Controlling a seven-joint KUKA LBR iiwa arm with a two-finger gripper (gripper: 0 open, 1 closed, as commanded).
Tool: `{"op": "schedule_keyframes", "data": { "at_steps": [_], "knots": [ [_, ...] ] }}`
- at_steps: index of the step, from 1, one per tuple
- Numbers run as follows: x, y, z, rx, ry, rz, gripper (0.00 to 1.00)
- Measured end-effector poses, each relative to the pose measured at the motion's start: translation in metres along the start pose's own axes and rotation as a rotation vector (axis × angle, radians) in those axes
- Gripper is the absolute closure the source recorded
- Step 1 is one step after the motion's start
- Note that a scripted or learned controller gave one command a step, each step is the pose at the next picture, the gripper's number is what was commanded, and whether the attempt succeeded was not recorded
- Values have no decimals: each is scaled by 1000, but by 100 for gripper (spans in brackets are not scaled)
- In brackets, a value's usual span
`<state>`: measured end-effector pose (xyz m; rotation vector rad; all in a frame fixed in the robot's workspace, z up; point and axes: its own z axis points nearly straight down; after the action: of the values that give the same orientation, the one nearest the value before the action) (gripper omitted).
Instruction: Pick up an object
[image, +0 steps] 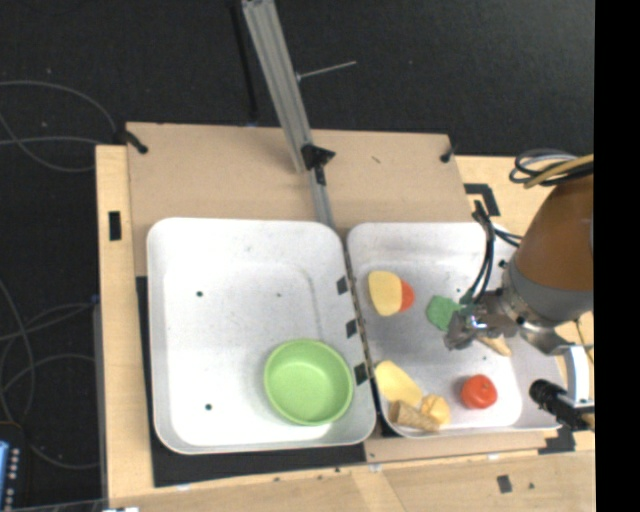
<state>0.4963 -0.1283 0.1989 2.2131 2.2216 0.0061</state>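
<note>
The right bin (415, 240) holds a yellow and orange round object (387, 293), a small green block (441, 311), a red tomato-like ball (479, 391), and a yellow banana-shaped piece (397, 380) beside a tan chunk (421, 412) at the front. My gripper (461, 331) hangs low over the bin's right half, just right of the green block and touching or nearly touching it. A pale yellow piece (496, 345) lies under the wrist. The arm's orange band (560, 235) rises to the right.
A green bowl (308, 380) sits in the front right corner of the left bin (220, 260). A slanted metal post (285, 90) rises from the back, ending above the divider between the bins. Brown board surrounds both bins.
</note>
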Motion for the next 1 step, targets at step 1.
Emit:
{"op": "schedule_keyframes", "data": {
  "at_steps": [1],
  "knots": [
    [-1, 2, -21, 2, 1, -1, 100]
  ]
}}
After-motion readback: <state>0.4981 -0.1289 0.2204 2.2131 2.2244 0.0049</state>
